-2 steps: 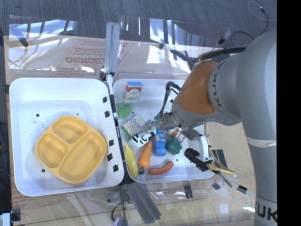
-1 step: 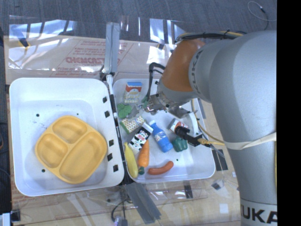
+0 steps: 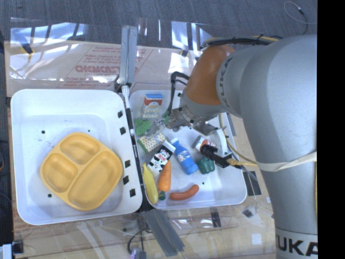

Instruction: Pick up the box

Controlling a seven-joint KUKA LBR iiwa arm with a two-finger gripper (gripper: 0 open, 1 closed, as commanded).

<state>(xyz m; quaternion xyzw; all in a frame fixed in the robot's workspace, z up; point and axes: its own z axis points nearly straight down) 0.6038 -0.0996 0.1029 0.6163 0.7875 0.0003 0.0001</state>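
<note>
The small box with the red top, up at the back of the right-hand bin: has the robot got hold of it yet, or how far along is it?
Not lifted yet. The small red-and-white carton box lies in the shallow white right bin, near its far wall. The grey arm with the orange band is over that bin, so reaching in looks done. Its hand sits just beside the box, but the grip is hidden. Grasping and lifting remain.

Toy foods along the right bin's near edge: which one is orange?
The carrot, pointed and upright between the yellow banana and the red sausage.
</note>
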